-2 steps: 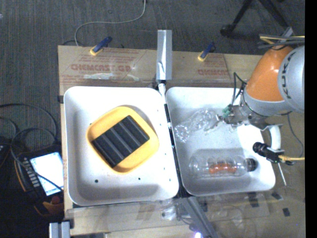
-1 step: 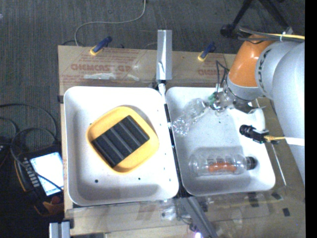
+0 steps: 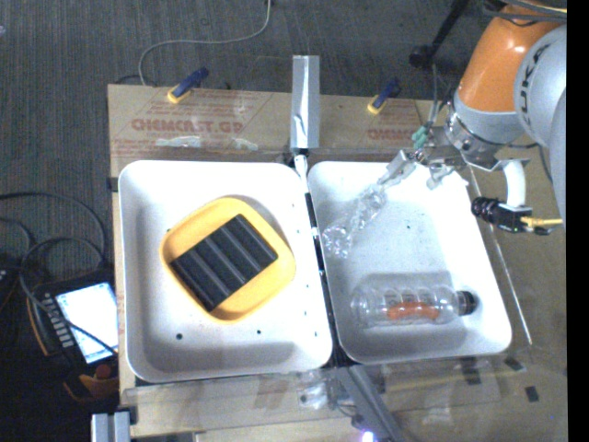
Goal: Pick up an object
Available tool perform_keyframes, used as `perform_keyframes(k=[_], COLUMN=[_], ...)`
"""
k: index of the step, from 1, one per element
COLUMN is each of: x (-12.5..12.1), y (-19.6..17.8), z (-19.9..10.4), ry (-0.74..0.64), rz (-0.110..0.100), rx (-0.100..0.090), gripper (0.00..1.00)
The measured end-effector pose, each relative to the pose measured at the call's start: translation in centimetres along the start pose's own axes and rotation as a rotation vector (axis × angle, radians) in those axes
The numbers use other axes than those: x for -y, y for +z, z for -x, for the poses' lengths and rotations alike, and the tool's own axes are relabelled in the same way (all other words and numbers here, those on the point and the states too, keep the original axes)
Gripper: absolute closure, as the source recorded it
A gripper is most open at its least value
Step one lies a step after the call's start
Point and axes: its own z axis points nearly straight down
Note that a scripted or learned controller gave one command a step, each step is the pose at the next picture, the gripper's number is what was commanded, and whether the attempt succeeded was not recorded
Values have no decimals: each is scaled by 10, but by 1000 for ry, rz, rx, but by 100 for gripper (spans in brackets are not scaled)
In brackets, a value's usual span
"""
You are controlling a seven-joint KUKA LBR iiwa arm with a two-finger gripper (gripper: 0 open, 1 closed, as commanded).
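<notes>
Here, hand above right bin (grip state unclear); clear bottle below.

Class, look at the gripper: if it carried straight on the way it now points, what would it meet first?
The gripper slants down-left over the right white bin. Its line probably meets that bin's bare floor first, near the left wall; depth is unclear. The clear plastic bottle lies off that line.

The arm is showing grey casing with an orange band, dark lettering at its three o'clock side.
</notes>
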Motion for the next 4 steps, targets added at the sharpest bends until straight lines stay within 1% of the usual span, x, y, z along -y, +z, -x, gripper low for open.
perform_keyframes(k=[1, 2, 3, 4], x=[72, 16, 0, -21], y=[54, 98, 125, 59], z=[-35, -24, -3, 83], ry=[-40, 11, -31, 38], rz=[-4, -3, -14, -11], rx=[-4, -2, -6, -12], gripper=[0, 0, 0, 0])
